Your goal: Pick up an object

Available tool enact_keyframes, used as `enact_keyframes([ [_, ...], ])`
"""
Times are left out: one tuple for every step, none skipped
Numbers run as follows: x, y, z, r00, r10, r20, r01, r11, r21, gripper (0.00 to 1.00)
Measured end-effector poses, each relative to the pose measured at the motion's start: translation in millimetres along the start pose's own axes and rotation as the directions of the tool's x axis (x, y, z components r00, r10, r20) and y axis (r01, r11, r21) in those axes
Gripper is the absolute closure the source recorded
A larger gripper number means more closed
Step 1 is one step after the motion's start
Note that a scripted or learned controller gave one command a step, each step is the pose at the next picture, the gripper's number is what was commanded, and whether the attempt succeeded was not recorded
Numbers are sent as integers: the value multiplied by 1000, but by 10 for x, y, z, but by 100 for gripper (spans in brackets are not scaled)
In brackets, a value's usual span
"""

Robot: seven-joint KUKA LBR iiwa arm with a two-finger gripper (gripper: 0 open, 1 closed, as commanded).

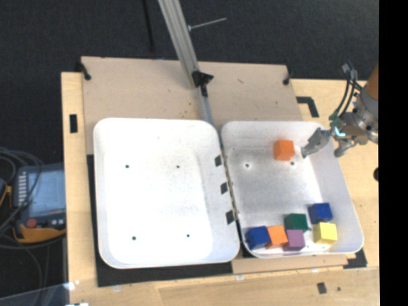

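We see the gripper (327, 143) hanging over the upper right corner of the right bin (331, 171), its two fingers spread apart with nothing between them. The orange cube (284, 149) sits alone on the bin floor just to the camera's left of the nearer fingertip, close to it but apart (we cannot tell how high the fingers ride above the floor). So we judge the coming move a short shift leftward and down. The other cubes (292, 232) cluster along the near wall, well apart from the fingers.
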State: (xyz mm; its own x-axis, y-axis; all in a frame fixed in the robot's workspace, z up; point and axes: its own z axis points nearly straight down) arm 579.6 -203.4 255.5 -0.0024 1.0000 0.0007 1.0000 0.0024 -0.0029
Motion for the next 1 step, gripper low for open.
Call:
enact_keyframes([
  [0,8,-29,1000,-2,2,2,1000,-5,0],
])
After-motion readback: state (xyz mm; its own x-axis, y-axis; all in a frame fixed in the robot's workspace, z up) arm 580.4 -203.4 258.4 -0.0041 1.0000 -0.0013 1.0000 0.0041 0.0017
